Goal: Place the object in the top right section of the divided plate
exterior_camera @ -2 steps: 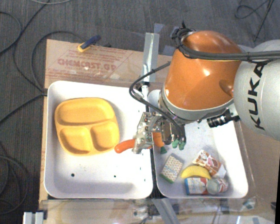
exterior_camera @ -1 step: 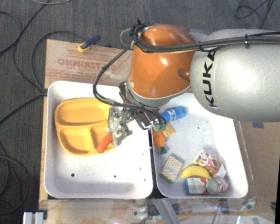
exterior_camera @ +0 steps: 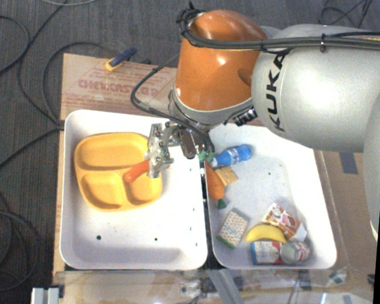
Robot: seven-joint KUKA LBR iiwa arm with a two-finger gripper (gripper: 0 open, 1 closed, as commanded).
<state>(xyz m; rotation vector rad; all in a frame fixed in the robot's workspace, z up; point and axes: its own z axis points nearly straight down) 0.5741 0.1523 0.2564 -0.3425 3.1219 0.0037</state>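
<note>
The yellow divided plate [exterior_camera: 109, 167] lies in the left bin [exterior_camera: 129, 242], toward its upper left. My gripper [exterior_camera: 156, 166] hangs over the plate's right side, just below the orange wrist band. It is shut on a small orange carrot-like piece [exterior_camera: 137, 171]. That piece slants down to the left from the fingertips and sits over the ridge on the plate's right side, at the lower edge of the top right section. The piece's right end is hidden behind the fingers.
The right bin [exterior_camera: 318, 192] holds a blue bottle [exterior_camera: 233, 155], a second orange carrot [exterior_camera: 215, 184], a small tan box [exterior_camera: 233, 228], a banana [exterior_camera: 265, 234], a red and white carton [exterior_camera: 283, 221] and a can [exterior_camera: 293, 252]. The arm's bulk covers the bins' upper middle.
</note>
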